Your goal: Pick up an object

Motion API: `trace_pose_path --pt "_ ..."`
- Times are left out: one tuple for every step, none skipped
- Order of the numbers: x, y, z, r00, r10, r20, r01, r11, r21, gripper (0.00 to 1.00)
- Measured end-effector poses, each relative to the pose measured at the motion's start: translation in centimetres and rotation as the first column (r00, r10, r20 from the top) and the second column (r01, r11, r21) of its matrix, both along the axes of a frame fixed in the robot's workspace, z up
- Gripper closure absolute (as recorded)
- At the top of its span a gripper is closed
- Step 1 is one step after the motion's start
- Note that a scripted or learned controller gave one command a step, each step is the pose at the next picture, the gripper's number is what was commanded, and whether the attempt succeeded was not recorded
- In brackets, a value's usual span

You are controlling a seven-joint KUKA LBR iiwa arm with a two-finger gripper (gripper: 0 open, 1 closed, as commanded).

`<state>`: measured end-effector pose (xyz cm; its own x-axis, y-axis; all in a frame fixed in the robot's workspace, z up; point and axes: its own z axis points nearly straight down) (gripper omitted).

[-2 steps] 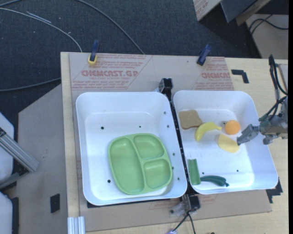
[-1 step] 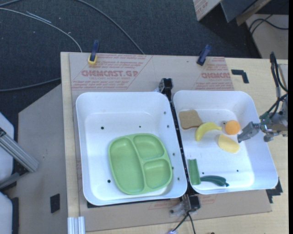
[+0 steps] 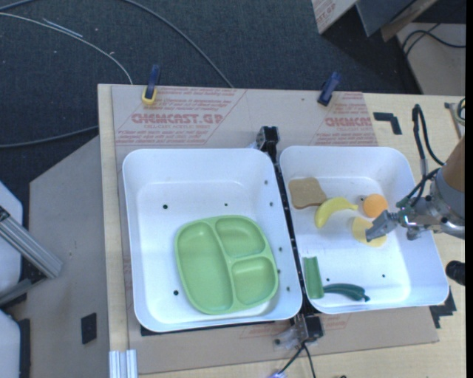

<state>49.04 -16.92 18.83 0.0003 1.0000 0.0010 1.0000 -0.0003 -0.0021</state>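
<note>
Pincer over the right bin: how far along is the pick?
Done: the arm has reached into the right bin, with the pincer low at a yellow piece beside the orange ball.
In hand: nothing clearly; whether it grips the piece cannot be told.
Left: a confirmed grasp and lift. The banana, bread slice and green items lie untouched.

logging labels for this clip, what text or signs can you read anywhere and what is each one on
"CHEMCAST GP" in red, on the protective film of the board behind the left bin.
The same red print repeats, partly cut off, on the board behind the right bin.
Smaller red lines under each logo: too blurred to read.
Cardboard box at the top edge: print too small to read.
Green tray and the food items: no text.
</note>
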Motion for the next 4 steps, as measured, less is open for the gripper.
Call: trace_pose_path --pt "0.9 0.0 -4.8 1.0 0.0 -0.003 0.0 1.0 0.001 0.0" --pt "0.7 0.1 -10.2 1.0 0.0 -0.004 0.0 1.0 0.002 0.0" --pt "0.9 0.0 -8.9 1.0 -0.001 0.002 0.001 1.0 -0.001 1.0" --pt "0.8 0.8 -4.2 1.0 0.002 0.007 -0.002 1.0 -0.003 1.0"
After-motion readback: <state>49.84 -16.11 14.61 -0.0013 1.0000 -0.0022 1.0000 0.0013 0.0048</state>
